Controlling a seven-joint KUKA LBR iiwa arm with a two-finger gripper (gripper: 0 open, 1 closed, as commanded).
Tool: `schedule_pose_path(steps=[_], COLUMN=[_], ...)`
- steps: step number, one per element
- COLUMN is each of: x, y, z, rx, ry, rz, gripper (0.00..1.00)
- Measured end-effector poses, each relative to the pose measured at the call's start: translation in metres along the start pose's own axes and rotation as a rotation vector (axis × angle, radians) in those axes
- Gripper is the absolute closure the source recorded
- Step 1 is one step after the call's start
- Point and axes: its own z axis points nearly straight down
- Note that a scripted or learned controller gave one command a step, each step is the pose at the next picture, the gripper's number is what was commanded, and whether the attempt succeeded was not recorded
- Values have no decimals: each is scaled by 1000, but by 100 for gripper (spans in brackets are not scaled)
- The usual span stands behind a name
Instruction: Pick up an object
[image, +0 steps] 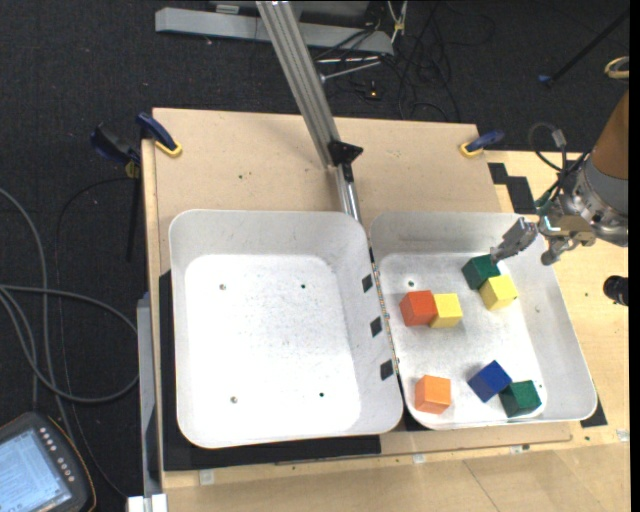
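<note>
Green block (481, 270) just beside gripper (530, 243).

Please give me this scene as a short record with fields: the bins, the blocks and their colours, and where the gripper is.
bins: left bin; right bin
blocks in right bin: seven
upper pair: green block touching yellow block
middle pair: orange block touching second yellow block
lower group: second orange block; blue block beside second green block
gripper: open, over the right bin's upper right, near the green block, holding nothing
</note>
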Motion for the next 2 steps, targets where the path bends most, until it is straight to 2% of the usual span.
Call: schedule_pose_path(steps=[1,2], x=[0,-1], y=[1,-4], z=[-2,61], rx=[-4,2], ry=[-2,0], rz=[-2,2], gripper=[0,0])
